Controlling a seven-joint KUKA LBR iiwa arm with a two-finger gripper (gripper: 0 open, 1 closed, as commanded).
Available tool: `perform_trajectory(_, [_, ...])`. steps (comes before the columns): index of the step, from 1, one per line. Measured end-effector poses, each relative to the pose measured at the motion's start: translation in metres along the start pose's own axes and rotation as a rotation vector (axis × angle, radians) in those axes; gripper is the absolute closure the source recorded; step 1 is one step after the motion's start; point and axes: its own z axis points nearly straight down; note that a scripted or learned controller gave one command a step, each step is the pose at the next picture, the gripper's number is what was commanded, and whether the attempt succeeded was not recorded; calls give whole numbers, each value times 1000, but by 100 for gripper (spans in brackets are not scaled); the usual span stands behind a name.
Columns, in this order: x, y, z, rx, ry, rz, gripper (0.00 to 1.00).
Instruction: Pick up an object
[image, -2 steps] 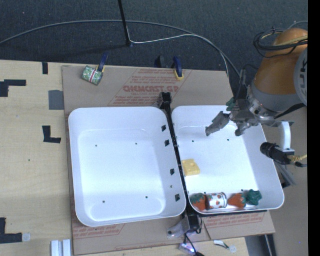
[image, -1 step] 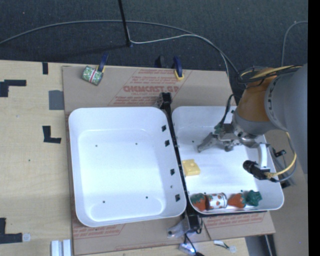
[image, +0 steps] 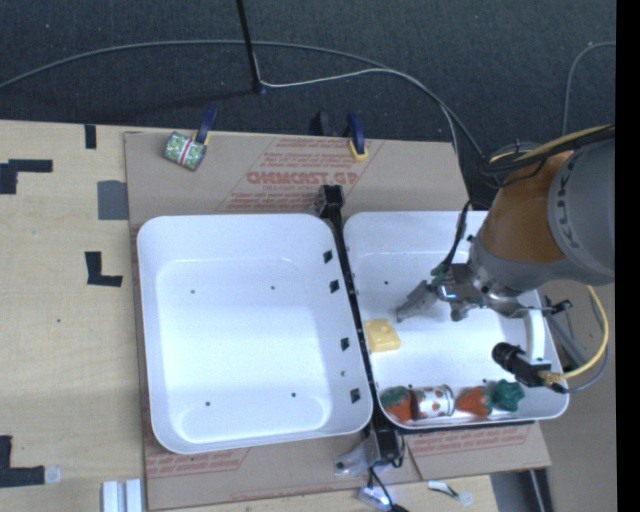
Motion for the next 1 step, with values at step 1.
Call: perform_trajectory(1, [19, -61, 43, 4, 0, 1, 0])
